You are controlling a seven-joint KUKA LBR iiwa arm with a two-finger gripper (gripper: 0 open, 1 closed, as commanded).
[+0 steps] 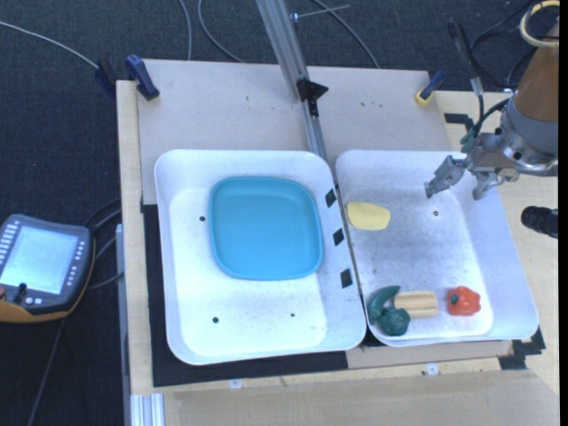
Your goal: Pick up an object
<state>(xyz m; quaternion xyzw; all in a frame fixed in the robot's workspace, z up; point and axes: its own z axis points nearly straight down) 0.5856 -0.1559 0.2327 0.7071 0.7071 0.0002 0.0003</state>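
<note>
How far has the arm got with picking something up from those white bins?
Nothing looks picked up yet. The gripper hangs open over the upper right part of the right bin with nothing between its fingers. The yellow piece, the green item, the tan block and the red pepper all lie in that bin; the blue plate sits in the left bin. Choosing, reaching, gripping and lifting all remain.

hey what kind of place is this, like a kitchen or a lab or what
Most likely a robotics lab bench, not a kitchen: a robot arm's gripper hangs over two white bins, a teach pendant sits at the left, and loose cables trail across dark carpet.
</note>
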